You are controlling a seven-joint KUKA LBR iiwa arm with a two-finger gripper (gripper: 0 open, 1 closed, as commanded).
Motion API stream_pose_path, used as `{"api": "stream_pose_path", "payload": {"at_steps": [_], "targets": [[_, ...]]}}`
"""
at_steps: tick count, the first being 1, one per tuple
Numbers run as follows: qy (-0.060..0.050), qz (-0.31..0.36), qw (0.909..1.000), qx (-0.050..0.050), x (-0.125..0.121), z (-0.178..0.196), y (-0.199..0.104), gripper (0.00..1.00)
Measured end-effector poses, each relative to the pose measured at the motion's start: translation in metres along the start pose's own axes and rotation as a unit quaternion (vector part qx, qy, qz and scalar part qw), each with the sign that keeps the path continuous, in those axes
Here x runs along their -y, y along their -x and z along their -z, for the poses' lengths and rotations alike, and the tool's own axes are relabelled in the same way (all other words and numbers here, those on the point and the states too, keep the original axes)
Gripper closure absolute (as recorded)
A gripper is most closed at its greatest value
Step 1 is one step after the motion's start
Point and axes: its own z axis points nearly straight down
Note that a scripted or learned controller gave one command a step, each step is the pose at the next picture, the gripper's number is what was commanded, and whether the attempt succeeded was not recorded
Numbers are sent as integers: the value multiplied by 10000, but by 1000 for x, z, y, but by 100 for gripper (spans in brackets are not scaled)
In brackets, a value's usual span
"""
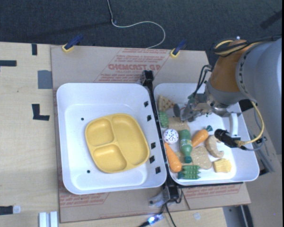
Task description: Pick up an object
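The grey arm [255, 74] with its orange band is reaching in from the right and hanging over the right bin [248, 174], its pincer [188, 111] sitting low over the upper part of the toy pile. Whether the pincer is apart or together cannot be told from this slant, and nothing is showing between its tips. The left bin [71, 103] is carrying a yellow divided plate [116, 142], lying flat near its middle. In the right bin the objects are crowding together: a cracker-like piece [165, 102] is lying at the upper left, just beside the pincer, a white speckled ball [170, 136] is resting below it, and a green bottle [185, 147] is lying next to the ball. Two orange carrots are lying there, one [173, 158] along the bin's left wall and a smaller one [199, 137] nearer the middle. A green spiky piece [189, 172] is sitting at the front edge, and a yellow block [222, 165] is resting toward the front right. Both bins are standing side by side on the counter [19, 126].
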Motion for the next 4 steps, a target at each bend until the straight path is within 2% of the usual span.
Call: {"api": "stream_pose_path", "payload": {"at_steps": [1, 3, 4], "targets": [[-35, -10, 10000, 6, -2, 45, 6, 100], [-34, -3, 10000, 4, -4, 125, 0, 100], [-52, 17, 10000, -6, -5, 130, -47, 100]]}}
